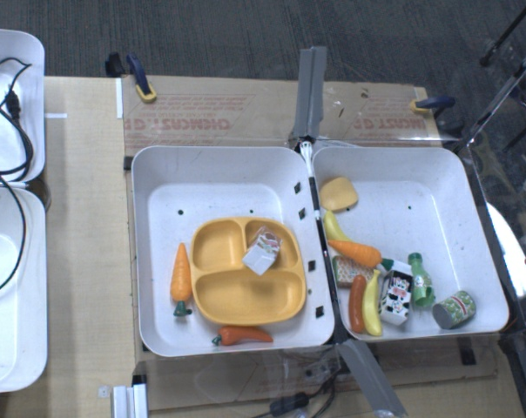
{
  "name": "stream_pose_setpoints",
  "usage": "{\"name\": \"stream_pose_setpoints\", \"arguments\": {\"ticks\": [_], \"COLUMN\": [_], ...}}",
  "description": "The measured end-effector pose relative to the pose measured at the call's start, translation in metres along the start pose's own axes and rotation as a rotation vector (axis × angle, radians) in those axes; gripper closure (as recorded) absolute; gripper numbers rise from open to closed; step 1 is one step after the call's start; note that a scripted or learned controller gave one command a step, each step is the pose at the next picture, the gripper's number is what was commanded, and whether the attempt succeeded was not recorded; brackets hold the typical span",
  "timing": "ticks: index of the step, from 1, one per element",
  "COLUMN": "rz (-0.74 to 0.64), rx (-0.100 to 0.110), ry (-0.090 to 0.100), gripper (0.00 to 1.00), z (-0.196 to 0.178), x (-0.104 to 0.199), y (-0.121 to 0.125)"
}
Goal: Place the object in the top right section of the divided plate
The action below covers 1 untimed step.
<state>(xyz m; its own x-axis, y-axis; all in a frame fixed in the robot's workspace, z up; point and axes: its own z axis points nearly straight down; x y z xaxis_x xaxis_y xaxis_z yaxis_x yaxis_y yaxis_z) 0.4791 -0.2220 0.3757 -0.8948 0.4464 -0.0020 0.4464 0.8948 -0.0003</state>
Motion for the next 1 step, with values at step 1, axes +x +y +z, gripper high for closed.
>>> {"name": "stream_pose_setpoints", "arguments": {"ticks": [1], "rz": [-0.242], "rx": [0.000], "ry": [-0.003], "gripper": [0.00], "z": [-0.0664], "x": [-0.0232], "y": [0.0120]}}
